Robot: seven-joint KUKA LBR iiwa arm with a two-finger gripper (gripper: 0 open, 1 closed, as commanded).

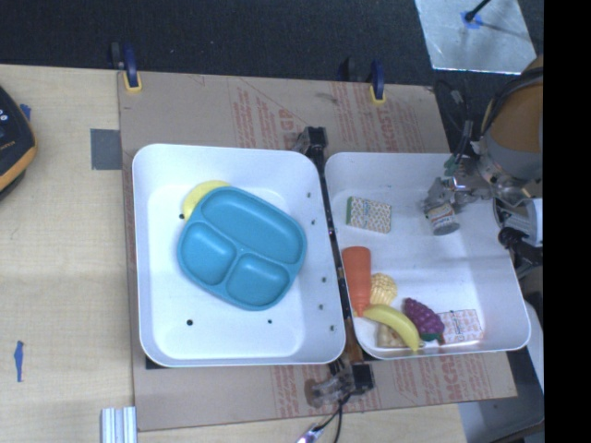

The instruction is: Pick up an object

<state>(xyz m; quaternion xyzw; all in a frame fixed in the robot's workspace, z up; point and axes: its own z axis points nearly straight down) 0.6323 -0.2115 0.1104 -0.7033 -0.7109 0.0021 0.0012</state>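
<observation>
My gripper (pixel 442 212) hangs over the upper right part of the right bin (pixel 480 289), reaching in from the right edge. Nothing shows between its fingers. Below and left of it lie a green-white packet (pixel 369 214), an orange carrot (pixel 357 278), a yellow corn piece (pixel 383 290), a yellow banana (pixel 393 324), purple grapes (pixel 423 317) and a pink-white packet (pixel 461 325). The packet is the nearest thing, a short way to the gripper's left.
The left bin (pixel 162 330) holds a blue divided plate (pixel 242 246) lying over a yellow object (pixel 200 195). A black and yellow device (pixel 14 146) sits at the bench's far left edge. Blue clamps (pixel 131 70) pin the cardboard at the back.
</observation>
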